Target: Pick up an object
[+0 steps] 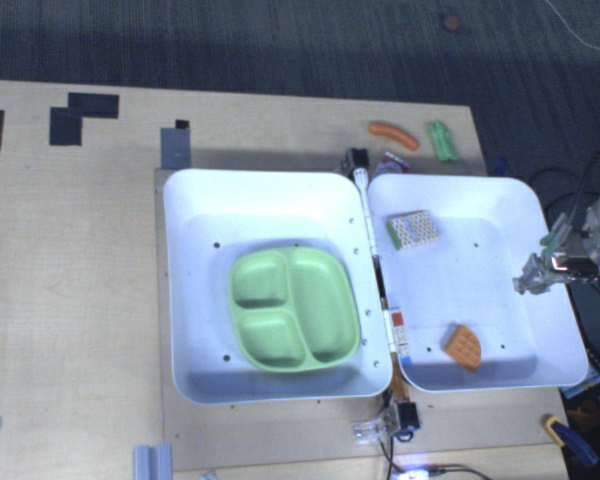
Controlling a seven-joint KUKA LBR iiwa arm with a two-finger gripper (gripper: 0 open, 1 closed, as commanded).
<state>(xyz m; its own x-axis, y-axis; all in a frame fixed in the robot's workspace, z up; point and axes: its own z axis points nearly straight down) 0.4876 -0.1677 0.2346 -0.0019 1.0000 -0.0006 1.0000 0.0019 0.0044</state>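
The gripper (542, 271) hovers at the right bin's (500, 193) right rim, clear of both candidate objects. Jaw state: cannot tell. The orange waffle-shaped toy (463, 347) lies near the front wall; the patterned block (413, 229) lies well apart, rearward.

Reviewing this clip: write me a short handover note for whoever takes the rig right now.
Claw: at the right edge of the right bin, above the floor, nothing seen in it; finger state unclear.
Things: patterned packet at the right bin's upper left; orange waffle-like piece near its lower edge; green divided tray in the left bin.
Done: nothing picked yet.
Left: reach one object, grasp, lift.
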